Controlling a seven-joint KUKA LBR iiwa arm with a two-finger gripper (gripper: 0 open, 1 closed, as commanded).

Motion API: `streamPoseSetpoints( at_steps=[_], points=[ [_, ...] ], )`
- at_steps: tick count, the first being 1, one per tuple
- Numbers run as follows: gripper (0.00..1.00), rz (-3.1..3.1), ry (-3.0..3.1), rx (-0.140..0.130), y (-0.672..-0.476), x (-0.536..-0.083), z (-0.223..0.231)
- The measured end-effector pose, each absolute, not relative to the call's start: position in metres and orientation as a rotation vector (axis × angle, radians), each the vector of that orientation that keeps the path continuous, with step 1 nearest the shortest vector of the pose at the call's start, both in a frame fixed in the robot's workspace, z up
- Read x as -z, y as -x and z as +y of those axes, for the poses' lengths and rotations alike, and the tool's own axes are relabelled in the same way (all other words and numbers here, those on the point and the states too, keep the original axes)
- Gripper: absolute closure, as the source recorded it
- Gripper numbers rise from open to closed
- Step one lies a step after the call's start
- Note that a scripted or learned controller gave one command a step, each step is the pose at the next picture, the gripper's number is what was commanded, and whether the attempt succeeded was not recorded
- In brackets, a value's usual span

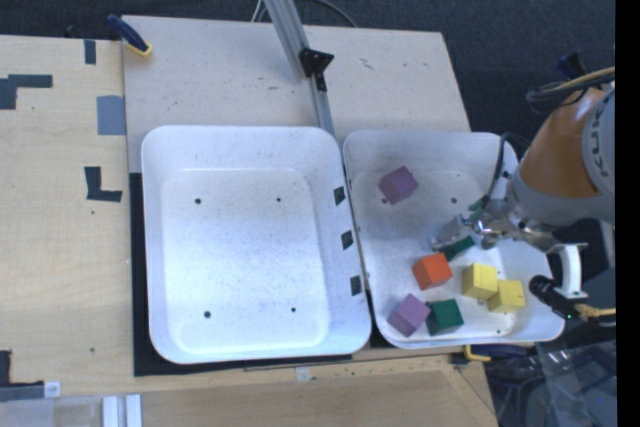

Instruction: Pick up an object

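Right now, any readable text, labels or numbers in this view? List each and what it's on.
None readable.
Arm: a dark mark by the orange band, cut off at the edge; cannot tell whether it is lettering.
Blocks, e.g. orange block: plain faces.
Bins, e.g. left bin: dark dots, no writing.

Two white bins: one (245,245) well left of the gripper (455,240), one (440,155) under it. Blocks, six total, all in the bin under the gripper:
- purple blocks, 2: one (398,184) up-left of the gripper, one (408,313) below-left of it, touching the green block.
- orange block (432,270), 1: just below the gripper.
- green block (444,316), 1: below the gripper.
- yellow blocks, 2: one (480,280) and one (507,295), side by side, below-right of the gripper.

One small green item at the gripper tip, too unclear to count as a block.
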State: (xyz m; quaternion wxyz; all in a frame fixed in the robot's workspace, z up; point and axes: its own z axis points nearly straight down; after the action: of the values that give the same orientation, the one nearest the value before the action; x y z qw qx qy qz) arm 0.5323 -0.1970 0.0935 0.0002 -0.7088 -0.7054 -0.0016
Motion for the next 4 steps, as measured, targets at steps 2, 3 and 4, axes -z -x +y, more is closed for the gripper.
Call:
streamPoseSetpoints(
  at_steps=[2,3,4],
  points=[
    [1.00,-2.223,2.217,0.001,-0.532,-0.112,-0.194],
    [1.00,-2.234,2.220,0.006,-0.597,-0.095,-0.149],
    [1.00,-2.226,2.220,-0.013,-0.627,-0.095,-0.098]
  ],
)
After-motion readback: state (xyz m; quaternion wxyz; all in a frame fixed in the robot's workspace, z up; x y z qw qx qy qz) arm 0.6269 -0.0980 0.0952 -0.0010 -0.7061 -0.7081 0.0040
